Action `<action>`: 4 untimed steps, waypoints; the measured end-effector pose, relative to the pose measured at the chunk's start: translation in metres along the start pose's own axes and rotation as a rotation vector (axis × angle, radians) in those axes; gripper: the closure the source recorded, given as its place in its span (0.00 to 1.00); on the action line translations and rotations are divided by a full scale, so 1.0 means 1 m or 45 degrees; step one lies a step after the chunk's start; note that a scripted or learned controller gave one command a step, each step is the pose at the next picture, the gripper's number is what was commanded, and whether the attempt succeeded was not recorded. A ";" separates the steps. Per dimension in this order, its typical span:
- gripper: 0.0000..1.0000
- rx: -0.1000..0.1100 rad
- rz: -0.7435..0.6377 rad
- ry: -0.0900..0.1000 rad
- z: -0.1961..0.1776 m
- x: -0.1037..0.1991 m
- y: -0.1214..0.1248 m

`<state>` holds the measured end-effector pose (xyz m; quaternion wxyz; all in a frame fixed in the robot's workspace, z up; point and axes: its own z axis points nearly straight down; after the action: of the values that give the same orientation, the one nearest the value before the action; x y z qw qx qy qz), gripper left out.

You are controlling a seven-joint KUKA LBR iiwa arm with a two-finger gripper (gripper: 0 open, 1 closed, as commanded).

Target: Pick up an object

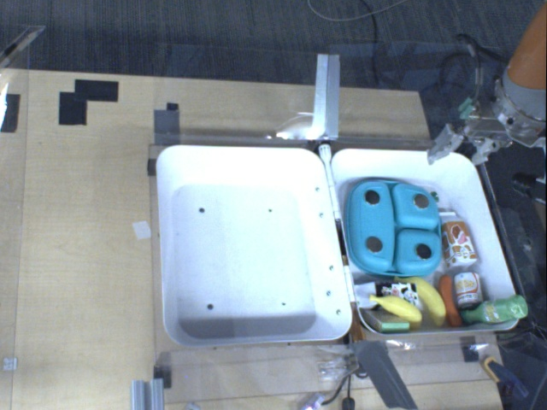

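My gripper (461, 148) hangs at the far right corner of the right bin (380, 162), its two fingers spread apart with nothing between them. Below it in that bin lies a large blue tray-like block (395, 226) with four round dimples. At the bin's near end are yellow bananas (412, 301), an orange carrot (448, 301), a small brown can (466, 286), a red and white packet (459, 242) and a green item (497, 310). The gripper is above and to the right of the blue block, apart from it.
The left bin (248, 242) sits beside the right one, with a metal post (327, 96) rising between them at the back. Black markers (85, 99) lie on the wooden bench at the far left. A cable (376, 7) loops on the floor behind.
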<state>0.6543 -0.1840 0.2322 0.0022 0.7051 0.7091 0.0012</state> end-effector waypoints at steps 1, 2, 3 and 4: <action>0.00 0.001 -0.046 0.000 0.074 -0.005 -0.074; 0.00 -0.037 0.208 -0.011 0.110 -0.021 -0.077; 0.00 -0.007 0.490 0.000 0.120 -0.018 -0.055; 0.00 0.000 0.513 0.001 0.061 0.044 -0.075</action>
<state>0.5792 -0.1402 0.1710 0.0017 0.8328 0.5536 0.0021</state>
